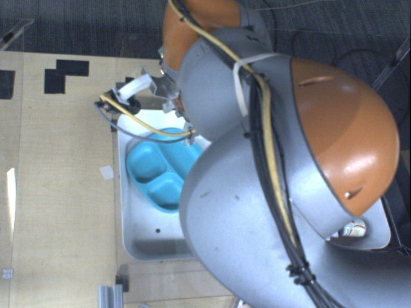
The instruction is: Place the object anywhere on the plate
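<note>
- The grey and orange arm (270, 172) is reaching in from the right and leaning over a white bin (138, 239), covering most of that bin from where I am standing.
- A blue plate (154, 172) with separate compartments is lying in the bin, near its left wall; its right part is passing under the arm.
- The wrist end of the arm, with a white fitting (136, 86) and looping yellow and black cables (138, 124), is hanging over the far edge of the bin, just beyond the plate.
- The hand is buried behind that wrist hardware, so I cannot tell its state, nor whether anything is sitting in it.
- The object to be placed is not something I can pick out; it may be lying under the arm or sitting at the hand.
- Judging the step as the carry toward the plate, doing it well is calling for a shift toward the plate's middle, a low release over one compartment, and a straight lift clear of the rim.
- The wooden tabletop (58, 191) is lying to the left of the bin.
</note>
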Controlling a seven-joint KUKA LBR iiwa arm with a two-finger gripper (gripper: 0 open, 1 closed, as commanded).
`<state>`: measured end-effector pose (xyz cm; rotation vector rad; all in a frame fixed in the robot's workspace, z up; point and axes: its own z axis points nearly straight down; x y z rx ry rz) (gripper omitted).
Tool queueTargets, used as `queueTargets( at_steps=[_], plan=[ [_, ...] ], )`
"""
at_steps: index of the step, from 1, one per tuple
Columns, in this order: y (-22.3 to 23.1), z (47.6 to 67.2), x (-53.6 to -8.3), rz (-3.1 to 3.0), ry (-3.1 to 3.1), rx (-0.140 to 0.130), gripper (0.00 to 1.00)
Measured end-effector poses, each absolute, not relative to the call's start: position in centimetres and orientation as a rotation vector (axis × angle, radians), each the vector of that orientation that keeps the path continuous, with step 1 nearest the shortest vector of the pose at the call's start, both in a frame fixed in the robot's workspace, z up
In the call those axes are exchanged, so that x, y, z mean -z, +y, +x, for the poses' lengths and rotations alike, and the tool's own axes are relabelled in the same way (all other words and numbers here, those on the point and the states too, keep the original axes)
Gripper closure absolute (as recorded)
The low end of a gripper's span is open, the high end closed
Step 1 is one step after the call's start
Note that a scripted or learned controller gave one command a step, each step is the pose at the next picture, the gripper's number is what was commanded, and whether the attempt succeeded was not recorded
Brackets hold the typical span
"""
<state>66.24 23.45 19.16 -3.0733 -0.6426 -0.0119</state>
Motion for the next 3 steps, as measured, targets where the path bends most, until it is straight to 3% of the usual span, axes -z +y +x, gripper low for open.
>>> queueTargets(
  at_steps=[1, 2, 3],
  plan=[
    [23.4, 66.4, -20.4, -3.071, -0.641, 0.022, 1.0],
    [15.0, 64.6, -14.4, -3.123, -0.32, 0.002, 1.0],
    [23.6, 61.7, -18.4, -3.122, -0.321, 0.007, 1.0]
  ],
)
